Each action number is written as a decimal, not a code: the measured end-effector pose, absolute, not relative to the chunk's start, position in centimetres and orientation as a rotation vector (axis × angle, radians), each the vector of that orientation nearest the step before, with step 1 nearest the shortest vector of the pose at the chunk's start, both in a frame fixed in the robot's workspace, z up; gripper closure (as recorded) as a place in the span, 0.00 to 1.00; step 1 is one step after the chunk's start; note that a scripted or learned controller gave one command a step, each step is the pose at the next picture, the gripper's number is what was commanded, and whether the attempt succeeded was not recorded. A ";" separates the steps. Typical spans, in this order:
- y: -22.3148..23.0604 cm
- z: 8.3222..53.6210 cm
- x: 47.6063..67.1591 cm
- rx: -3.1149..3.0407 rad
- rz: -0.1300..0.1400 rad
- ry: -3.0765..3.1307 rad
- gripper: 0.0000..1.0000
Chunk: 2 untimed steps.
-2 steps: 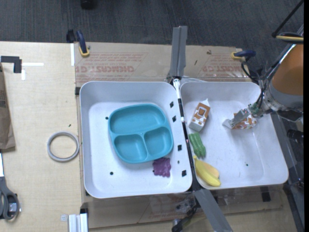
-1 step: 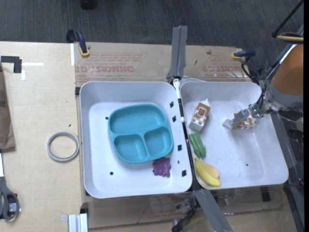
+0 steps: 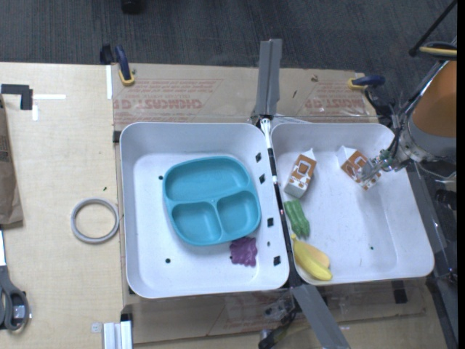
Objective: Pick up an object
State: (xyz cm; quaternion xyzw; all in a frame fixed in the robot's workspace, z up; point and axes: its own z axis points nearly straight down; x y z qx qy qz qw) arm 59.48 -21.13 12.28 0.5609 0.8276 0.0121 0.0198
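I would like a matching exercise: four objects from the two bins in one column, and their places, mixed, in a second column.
Things:
1. blue tray
2. purple grapes
3. banana
4. small carton

Places:
A. right bin, near front left corner
B. left bin, middle
C. right bin, near the divider, towards the back
D. left bin, beside the tray's front edge

Pairs: 1-B, 2-D, 3-A, 4-C

Red printed lettering is seen on the flat brown cardboard sheet [image 3: 218, 93] lying behind the two shallow white bins [image 3: 138, 195], but it is turned upside down and too blurred to be read. No other text can be made out.
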 end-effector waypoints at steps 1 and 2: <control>-19.5 15.5 58.3 1.329 0.001 2.843 1.00; -19.6 15.5 58.3 1.329 0.000 2.843 0.00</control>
